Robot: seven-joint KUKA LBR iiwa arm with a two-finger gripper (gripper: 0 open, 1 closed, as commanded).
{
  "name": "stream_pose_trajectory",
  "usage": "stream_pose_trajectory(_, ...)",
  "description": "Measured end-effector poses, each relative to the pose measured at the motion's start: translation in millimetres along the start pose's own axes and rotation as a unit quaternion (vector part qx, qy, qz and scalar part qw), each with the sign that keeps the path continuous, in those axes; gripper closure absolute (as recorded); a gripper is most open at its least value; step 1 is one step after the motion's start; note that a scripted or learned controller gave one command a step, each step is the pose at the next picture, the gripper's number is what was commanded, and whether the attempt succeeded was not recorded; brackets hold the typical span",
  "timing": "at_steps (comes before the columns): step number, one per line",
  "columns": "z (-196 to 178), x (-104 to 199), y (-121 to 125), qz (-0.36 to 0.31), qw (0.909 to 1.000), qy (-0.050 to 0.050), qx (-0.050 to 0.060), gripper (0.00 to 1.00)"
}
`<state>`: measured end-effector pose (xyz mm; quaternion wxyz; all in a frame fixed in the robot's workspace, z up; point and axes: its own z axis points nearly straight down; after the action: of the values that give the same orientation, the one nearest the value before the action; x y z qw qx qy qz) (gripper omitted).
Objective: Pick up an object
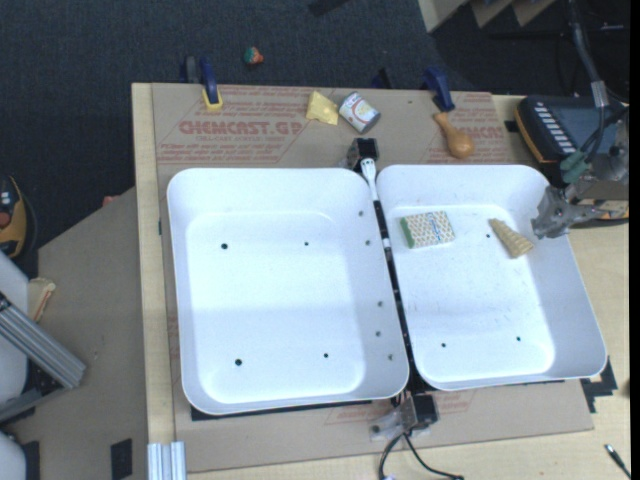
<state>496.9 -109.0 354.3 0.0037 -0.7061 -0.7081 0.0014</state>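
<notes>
In the right bin [560,308], a small flat block with a green edge and a dotted white face [428,229] lies near the far left corner. A tan cone-shaped piece [511,238] lies on its side close to the bin's right wall. My gripper [553,218] hovers at the bin's right rim, just right of the cone and close to its wide end. Nothing shows in its grasp. The arm's grey parts and cables [595,163] rise behind it.
The left bin [190,268] stands beside the right one. On the board behind the bins lie a yellow wedge [322,109], a small box [359,112], a tan wooden piece [455,136] and a black-and-white item [365,154]. Blue clamps [210,80] hold the board.
</notes>
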Motion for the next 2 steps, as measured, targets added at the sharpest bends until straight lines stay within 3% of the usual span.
stream_pose_trajectory(1, -42.8, -1.3, -17.9, 0.001, 1.0000, -0.003, -0.007, 1.00)
stream_pose_trajectory(2, -144.1, -31.6, -18.4, 0.003, 0.9999, -0.004, -0.011, 1.00)
